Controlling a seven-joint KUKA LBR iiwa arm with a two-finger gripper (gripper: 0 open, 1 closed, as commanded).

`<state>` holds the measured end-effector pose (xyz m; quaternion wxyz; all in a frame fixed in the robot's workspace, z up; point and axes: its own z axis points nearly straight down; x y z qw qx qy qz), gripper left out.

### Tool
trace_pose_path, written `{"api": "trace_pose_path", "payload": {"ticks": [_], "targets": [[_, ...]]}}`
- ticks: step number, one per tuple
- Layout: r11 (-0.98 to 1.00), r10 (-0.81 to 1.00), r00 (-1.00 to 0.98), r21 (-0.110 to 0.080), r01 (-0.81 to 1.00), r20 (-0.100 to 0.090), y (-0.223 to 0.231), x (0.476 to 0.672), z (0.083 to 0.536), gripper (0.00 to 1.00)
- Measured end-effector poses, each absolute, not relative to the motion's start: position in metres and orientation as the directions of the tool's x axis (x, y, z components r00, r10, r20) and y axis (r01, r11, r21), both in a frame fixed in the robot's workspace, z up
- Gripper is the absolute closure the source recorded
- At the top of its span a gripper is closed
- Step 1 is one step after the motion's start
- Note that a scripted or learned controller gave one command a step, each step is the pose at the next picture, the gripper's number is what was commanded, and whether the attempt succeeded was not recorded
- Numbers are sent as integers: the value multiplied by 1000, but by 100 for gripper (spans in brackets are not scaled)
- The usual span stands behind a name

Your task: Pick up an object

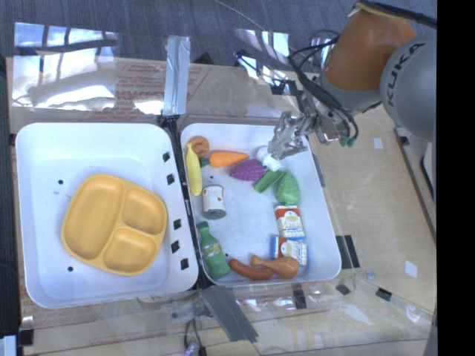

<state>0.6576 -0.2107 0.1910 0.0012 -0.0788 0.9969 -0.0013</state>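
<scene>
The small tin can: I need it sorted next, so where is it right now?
The tin can stands in the right bin, toward its left side, just below the banana and above the green bottle.

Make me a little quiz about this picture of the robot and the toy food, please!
1. True or false: the yellow tray lies in the same bin as the banana.
2. Which toy lies nearest the gripper? A) the green bottle B) the purple grapes C) the can
3. Fill in: the carrot lies between the banana and the ____.

Key
1. False. The tray is in the left bin; the banana is in the right bin.
2. B.
3. Grapes.
</scene>
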Motion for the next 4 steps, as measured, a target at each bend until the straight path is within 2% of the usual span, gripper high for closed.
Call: {"api": "trace_pose_path", "payload": {"ticks": [1,2,3,4], "targets": [[999,-51,-999,0,-51,-4,-144,655,222,100],[981,-195,-981,-3,-195,-3,-211,657,196,100],[1000,-11,-1000,-1,-11,-3,-166,617,228,100],[996,86,-996,0,86,-4,-128,658,233,100]]}}
